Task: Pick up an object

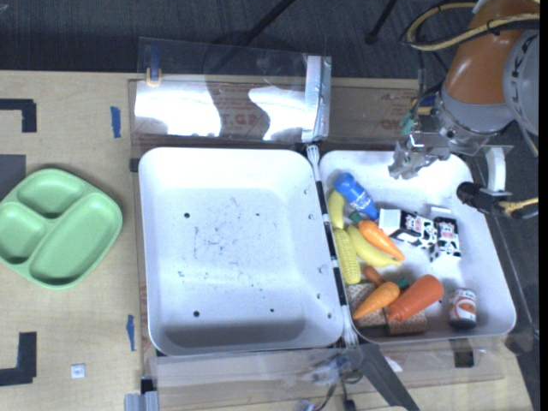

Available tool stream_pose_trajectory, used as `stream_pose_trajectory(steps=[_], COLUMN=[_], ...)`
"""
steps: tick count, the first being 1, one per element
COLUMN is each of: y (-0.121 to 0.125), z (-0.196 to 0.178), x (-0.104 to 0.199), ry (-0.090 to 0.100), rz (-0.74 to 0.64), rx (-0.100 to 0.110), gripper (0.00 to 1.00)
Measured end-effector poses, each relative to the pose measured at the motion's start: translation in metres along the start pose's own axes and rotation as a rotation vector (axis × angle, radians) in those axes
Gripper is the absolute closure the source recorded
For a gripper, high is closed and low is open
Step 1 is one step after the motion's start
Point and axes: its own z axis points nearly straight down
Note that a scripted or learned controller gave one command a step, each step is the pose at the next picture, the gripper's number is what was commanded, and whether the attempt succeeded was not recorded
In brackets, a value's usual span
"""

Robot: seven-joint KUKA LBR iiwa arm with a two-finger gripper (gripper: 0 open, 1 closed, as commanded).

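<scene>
While the gripper (pixel 411 163) hangs over the back edge of the right bin (pixel 501 302), I cannot tell its state. I see 2 white bins side by side. My pickable items sit in the right one: a blue bottle (pixel 354 194) by the divider, a yellow banana (pixel 370 247) and corn cob (pixel 346 256) beneath it, 3 carrots (pixel 378 238) among them, a black-and-white carton (pixel 431 232) and a small can (pixel 462 307). On the bench at far left, a green divided plate (pixel 56 226) rests well apart.
</scene>
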Motion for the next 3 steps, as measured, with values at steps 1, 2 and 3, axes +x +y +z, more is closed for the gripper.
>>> stream_pose_trajectory(steps=[1,2,3], y=[-0.049,-0.098,-0.094], z=[0.070,0.050,0.103], x=[0.001,0.009,-0.004], ry=[0.000,0.001,-0.005], rz=[-0.176,-0.361,-0.486], rx=[0.000,0.000,-0.011], gripper=[0.00,0.00,0.00])
